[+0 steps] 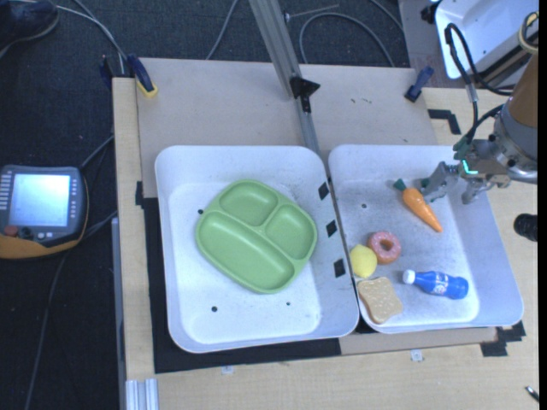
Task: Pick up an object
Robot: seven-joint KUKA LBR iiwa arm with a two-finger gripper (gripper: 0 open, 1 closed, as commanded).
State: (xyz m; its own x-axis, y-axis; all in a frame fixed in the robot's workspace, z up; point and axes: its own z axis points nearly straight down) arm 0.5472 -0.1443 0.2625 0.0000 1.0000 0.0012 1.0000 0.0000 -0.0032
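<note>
In the right bin (500,263) lie an orange carrot (421,207) with a green top, a pink donut (385,246), a yellow lemon (364,261), a slice of bread (380,300) and a blue bottle (439,284) on its side. My gripper (455,185) hangs over the bin's upper right part, just right of the carrot. Its two grey fingers (438,181) stand apart, open, with nothing between them.
The left bin (184,314) holds a green divided plate (255,234). A metal pole (278,32) rises behind the bins. Cables and a handheld screen (38,203) lie off the bench at left. Blue clamps (142,77) sit at the bench's back corners.
</note>
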